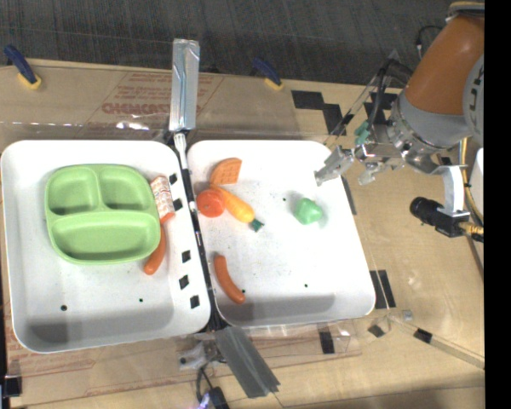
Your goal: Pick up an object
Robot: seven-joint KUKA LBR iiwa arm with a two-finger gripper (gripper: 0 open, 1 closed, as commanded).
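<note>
Reaching for the small green rounded toy looks like the soundest choice, since it lies alone on the floor of the right white bin, well apart from the cluster near the divider: an orange cracker-like square, a red tomato-shaped piece touching an orange carrot toy, and a reddish sausage lower down. To do it well, I judge the hand should centre over the green toy and descend straight, keeping off the bin's right wall. The grey arm leans in from the right, with the hand poised over the bin's upper right corner, above the contents. Whether it is spread or closed I cannot tell; nothing visibly sits in it.
</note>
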